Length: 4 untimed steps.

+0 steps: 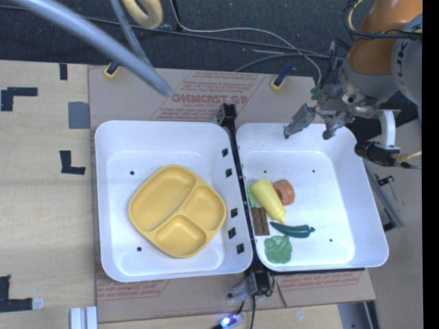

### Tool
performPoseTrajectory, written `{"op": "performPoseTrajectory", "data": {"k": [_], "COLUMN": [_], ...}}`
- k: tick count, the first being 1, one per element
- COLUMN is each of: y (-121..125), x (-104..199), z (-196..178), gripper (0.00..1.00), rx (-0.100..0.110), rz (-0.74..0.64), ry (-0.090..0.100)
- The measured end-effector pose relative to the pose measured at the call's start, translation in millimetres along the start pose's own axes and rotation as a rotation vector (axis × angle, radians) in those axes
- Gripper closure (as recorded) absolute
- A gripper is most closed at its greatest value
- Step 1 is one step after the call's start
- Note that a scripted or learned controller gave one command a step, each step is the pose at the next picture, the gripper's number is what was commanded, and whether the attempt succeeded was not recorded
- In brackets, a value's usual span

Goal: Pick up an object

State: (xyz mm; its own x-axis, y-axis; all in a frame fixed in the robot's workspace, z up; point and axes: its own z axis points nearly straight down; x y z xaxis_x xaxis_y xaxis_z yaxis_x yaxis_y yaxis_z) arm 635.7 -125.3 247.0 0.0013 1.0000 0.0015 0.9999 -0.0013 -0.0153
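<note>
- Near edge of right bin: green leafy piece at about 7 o'clock of the bin floor, dark green pepper just above it, nearly touching.
- Brown block sits tight against the bin's left wall, at 9 o'clock; yellow corn-like piece lies slanted just above it, with the orange-red round piece touching or nearly touching its right side.
- Risk, as I judge it: the candidates are bunched along the left wall. A descent on one could nudge a neighbour, or a finger could strike the wall or the divider between bins.
- Risk: the pepper is thin and low; fingers may close over it and come up empty. The round piece may roll out of a pinch.
- Left bin, 9 o'clock of the scene: yellow compartment plate, well apart, no obstruction.
- Far side: gripper hovers over the right bin's far rim at 12 o'clock, fingers spread apart, nothing between them, well apart from the cluster.
- Beyond, on the surface: cables and a grey pole at 11 o'clock, clear of the approach.
</note>
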Motion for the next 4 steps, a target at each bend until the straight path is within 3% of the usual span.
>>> {"op": "performPoseTrajectory", "data": {"k": [1,3,4], "y": [2,6,-5], "x": [0,-6,-9], "z": [-9,97,150], "gripper": [0.00,0.00,0.00], "rx": [-0.014,-0.009,-0.007], "rz": [-0.003,-0.002,-0.001], "ry": [-0.002,-0.004,-0.003]}}
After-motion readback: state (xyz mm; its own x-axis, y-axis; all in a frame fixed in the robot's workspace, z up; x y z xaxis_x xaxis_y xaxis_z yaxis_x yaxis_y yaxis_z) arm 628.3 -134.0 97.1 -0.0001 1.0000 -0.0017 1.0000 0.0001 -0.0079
